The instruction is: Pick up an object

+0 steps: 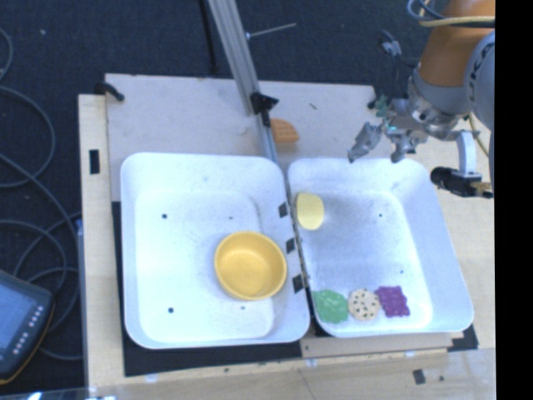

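My gripper (381,149) hangs above the back edge of the right bin (433,215), its two fingers spread apart with nothing between them. A pale yellow round piece (310,211) lies at the right bin's left wall. Along that bin's front lie a green piece (331,305), a round cookie with dark chips (363,304) and a purple piece (392,301). A yellow bowl (249,265) sits upright in the left bin (158,223), toward its right front.
An orange object (284,132) lies on the bench behind the bins, beside a slanted metal rail (237,52). A dark tablet (21,323) sits at the lower left, off the bench. Cables run over the dark floor at left.
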`<state>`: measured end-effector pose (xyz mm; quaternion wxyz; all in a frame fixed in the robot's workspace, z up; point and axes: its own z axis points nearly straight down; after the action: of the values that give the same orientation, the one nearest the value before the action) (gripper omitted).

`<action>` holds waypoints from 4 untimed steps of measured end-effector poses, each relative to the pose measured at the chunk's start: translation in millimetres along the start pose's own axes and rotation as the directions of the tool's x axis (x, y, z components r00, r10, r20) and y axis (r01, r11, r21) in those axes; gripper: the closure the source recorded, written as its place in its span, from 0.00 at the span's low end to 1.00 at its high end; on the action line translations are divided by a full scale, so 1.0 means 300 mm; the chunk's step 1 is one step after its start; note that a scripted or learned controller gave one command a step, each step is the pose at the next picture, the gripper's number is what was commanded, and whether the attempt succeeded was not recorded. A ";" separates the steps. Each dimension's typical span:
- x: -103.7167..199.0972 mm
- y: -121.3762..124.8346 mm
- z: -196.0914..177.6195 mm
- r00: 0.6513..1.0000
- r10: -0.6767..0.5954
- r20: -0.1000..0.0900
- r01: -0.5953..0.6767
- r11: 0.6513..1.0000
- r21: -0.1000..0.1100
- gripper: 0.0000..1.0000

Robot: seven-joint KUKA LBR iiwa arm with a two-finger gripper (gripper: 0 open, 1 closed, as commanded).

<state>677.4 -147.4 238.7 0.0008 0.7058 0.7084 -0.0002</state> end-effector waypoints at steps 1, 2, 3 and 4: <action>-0.001 0.000 0.000 1.000 0.000 0.001 0.000 1.000 0.000 0.00; -0.015 -0.034 0.189 1.000 0.004 0.001 -0.004 1.000 0.006 0.00; -0.045 -0.058 0.353 1.000 0.005 0.001 -0.005 1.000 0.004 0.00; -0.049 -0.059 0.464 1.000 0.006 0.001 -0.006 1.000 0.003 0.00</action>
<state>659.9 -162.4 99.5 0.0004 0.7079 0.7063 -0.0015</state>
